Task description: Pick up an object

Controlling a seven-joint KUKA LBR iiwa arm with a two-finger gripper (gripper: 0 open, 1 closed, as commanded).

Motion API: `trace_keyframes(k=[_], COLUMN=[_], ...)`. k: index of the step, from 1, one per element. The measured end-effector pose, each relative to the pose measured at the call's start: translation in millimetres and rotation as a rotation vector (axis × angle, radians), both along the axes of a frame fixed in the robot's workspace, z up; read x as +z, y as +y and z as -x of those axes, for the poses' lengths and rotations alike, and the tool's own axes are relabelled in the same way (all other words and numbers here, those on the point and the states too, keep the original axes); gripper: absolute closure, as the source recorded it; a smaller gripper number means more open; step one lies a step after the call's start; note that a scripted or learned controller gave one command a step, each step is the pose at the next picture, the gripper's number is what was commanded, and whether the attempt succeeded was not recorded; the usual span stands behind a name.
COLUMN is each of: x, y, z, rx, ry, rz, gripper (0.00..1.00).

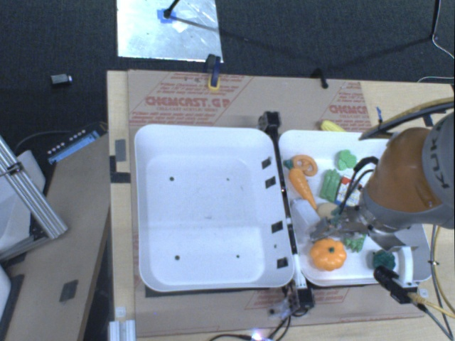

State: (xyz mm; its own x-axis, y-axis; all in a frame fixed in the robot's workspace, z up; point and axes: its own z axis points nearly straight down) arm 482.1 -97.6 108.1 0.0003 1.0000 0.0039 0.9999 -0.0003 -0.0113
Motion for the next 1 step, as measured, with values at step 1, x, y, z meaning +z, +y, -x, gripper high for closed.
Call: trace_keyframes(k=[1], x=[-22.7], y=[-24.9], z=[-91.2], rx=[0.005], ry=[-0.02], rz=[0.007], gripper=[0.0])
